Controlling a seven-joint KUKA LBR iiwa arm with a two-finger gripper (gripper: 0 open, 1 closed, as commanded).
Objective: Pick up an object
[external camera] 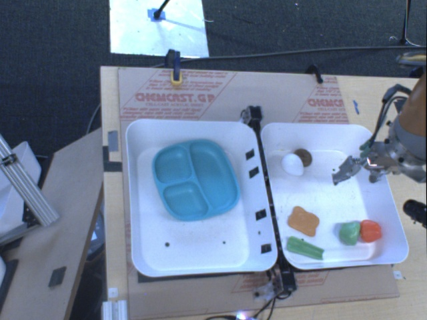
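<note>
Left bin (143, 245): blue tray (195, 179). Right bin (393, 245): toy foods. Jaws state unclear.

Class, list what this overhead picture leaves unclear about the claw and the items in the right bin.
- Claw: too small and blurred in the camera view to tell whether it is open or shut.
- Brown item: partly hidden by the white egg-shaped item; identity unclear.
- Arm: cut off by the right edge.

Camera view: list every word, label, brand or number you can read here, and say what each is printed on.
"CHEMCAST. GP" in red, on the clear protective sheet lying under the bins, upper left.
The same red print on the sheet's upper right, running at a slant and cut off; only partly legible.
Smaller red lines around both logos: too small to read.
Nothing readable on the bins, the blue tray or the gripper.
</note>
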